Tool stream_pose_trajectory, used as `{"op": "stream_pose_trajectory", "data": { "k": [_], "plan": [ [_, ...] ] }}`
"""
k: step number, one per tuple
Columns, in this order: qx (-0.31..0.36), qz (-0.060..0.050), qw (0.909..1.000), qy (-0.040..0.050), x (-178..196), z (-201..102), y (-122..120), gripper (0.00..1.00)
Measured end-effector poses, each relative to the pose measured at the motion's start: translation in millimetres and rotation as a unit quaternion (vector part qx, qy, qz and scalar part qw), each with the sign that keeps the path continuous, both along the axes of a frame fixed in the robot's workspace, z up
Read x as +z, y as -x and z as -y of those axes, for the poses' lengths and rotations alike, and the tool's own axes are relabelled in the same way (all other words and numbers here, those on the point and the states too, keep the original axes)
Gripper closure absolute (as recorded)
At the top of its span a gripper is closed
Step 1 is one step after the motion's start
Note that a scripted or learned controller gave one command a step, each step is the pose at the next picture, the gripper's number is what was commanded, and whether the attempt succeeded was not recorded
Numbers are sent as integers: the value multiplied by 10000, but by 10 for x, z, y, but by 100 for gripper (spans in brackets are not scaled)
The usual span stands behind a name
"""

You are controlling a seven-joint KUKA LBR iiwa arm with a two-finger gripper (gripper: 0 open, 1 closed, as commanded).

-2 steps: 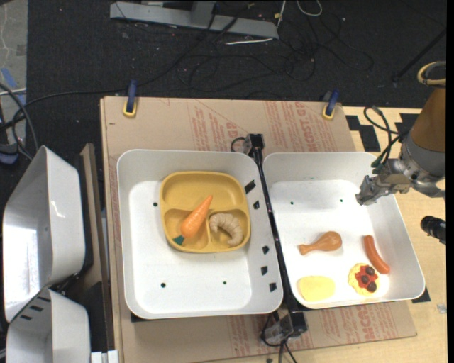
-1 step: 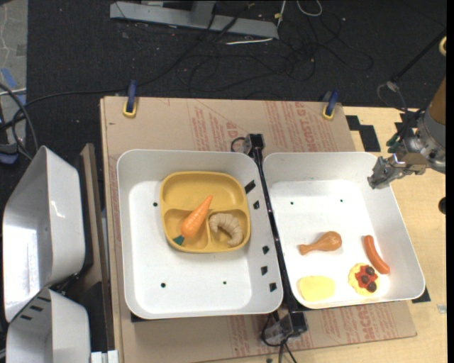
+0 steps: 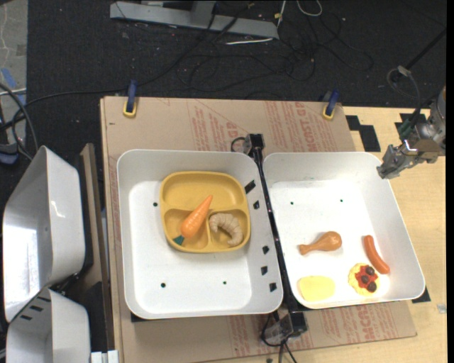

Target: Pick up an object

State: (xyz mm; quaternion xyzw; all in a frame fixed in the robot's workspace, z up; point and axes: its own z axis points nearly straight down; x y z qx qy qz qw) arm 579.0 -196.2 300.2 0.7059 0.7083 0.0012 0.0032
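Observation:
In the right bin (image 3: 333, 191) lie a toy chicken drumstick (image 3: 321, 244), a red sausage (image 3: 375, 254), a flat yellow piece (image 3: 316, 288) and a small pizza-like piece with dark toppings (image 3: 364, 278). The left bin (image 3: 138, 234) holds a yellow divided plate (image 3: 174, 191) with a carrot (image 3: 196, 216) and a pale shrimp (image 3: 227, 227) in it. My gripper (image 3: 394, 162) hangs at the far right, over the right bin's back right corner, well away from the toys. Nothing shows between its fingers.
Both bins rest on a brown board (image 3: 206, 124) with blue and yellow clamps (image 3: 130, 99) at its back edge. White containers (image 3: 39, 213) stand to the left. Cables and a metal bar (image 3: 191, 18) lie on the dark floor behind.

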Motion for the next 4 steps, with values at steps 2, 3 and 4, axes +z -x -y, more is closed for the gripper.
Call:
{"op": "stream_pose_trajectory", "data": {
  "k": [2,3,4],
  "plan": [
    [23,-42,10000,-21,-351,-1069,-105,100],
    [27,-42,10000,-22,-516,-1666,-199,100],
    [31,-22,10000,-22,-494,-2250,-285,100]
  ]
}}
